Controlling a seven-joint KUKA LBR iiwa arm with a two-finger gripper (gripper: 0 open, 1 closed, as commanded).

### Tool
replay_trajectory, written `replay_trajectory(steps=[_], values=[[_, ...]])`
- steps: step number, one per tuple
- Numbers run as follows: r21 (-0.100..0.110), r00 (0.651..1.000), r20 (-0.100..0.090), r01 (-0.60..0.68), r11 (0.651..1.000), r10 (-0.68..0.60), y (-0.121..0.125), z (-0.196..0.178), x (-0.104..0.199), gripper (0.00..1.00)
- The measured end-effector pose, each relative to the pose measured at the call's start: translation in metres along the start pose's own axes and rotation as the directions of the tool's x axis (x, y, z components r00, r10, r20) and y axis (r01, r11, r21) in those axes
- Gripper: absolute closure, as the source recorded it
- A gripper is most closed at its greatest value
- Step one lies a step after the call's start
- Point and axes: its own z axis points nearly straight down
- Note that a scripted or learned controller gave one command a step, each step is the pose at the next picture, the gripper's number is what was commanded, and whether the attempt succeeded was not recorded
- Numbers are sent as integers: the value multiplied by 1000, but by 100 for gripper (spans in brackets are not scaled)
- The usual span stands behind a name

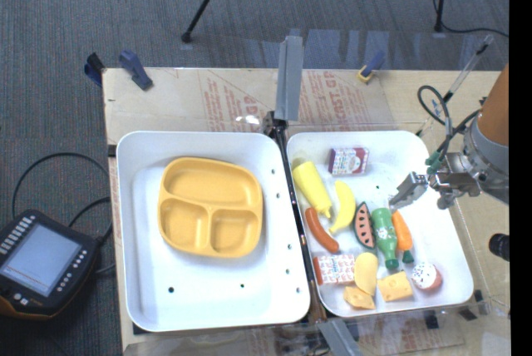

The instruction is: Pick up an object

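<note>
The right bin (378, 148) holds several toy foods. Among them are a yellow bottle (309, 184), a banana (342, 205), a sausage (322, 231), a watermelon slice (363, 225), a green bottle (384, 236) and a carrot (402, 231). A maroon carton (348, 160) lies near the bin's back. My gripper (406, 191) hangs over the right part of this bin, just above and behind the carrot and green bottle. It reaches in from the right edge, and I see nothing held in it.
The left bin (141, 263) carries a yellow divided plate (211, 207). At the right bin's front lie a red-and-white box (335, 269), cheese wedges (396, 286) and a white-and-red piece (426, 275). Cables (436, 109) run by the arm. A teach pendant (37, 263) sits on the floor at left.
</note>
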Motion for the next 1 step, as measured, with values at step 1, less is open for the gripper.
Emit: replay_trajectory(steps=[1], values=[[7, 1000, -1, -2, 1000, 2, 2, -5, -1, 100]])
